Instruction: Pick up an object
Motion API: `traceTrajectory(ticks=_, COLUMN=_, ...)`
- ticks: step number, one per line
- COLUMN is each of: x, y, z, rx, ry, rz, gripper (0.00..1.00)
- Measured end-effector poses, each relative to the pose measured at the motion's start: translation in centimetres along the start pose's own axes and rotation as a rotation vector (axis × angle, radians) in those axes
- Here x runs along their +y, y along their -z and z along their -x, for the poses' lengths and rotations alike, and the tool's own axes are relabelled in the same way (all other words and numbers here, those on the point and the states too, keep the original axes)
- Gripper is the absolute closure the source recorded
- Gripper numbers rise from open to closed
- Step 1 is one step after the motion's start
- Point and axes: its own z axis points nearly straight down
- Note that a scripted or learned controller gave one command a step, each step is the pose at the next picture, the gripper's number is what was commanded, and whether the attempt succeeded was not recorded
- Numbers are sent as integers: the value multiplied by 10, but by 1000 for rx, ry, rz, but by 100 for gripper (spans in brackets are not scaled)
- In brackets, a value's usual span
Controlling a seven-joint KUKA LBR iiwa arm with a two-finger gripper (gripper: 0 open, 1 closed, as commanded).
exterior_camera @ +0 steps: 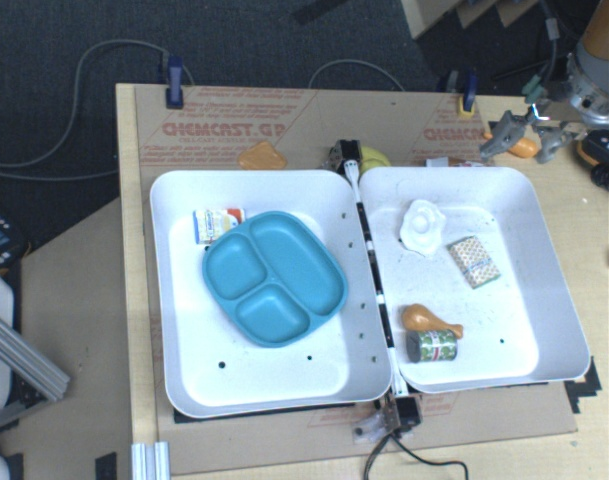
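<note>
From the camera above the bench, my gripper [517,136] hangs just beyond the far right corner of the right bin [544,268], outside its rim and over the bench [134,268]. I cannot tell whether it is spread or pressed together. A small orange piece [525,148] shows right at it, and I cannot tell if I am pinching that or if it merely lies there.

Inside the right bin, the things to pick lie apart from me. A white lump [422,226] sits near the far wall, and a patterned box [474,261] lies just to the right of it, toward the middle. By the near wall, a tan toy [430,319] touches a green can [431,346] lying on its side.

Left of the right bin, touching it along one edge, is the left bin [184,368]. It holds a blue plate [274,278], and a small carton [216,223] lies at the plate's far left edge.

Beyond the seam where the right bin meets its neighbour, a yellow thing [371,158] lies on the bench.
</note>
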Motion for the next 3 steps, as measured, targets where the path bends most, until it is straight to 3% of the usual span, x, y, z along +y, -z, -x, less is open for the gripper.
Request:
traceTrajectory(ticks=1, x=-128, y=-30, z=40, rx=0, ry=-10, rz=-9, gripper=0)
traceTrajectory(ticks=2, x=-73, y=-105, z=-11, rx=5, ry=6, rz=-6, gripper=0)
traceTrajectory(ticks=3, x=-95, y=-178, z=-8, rx=3, ry=-1, rz=-9, gripper=0)
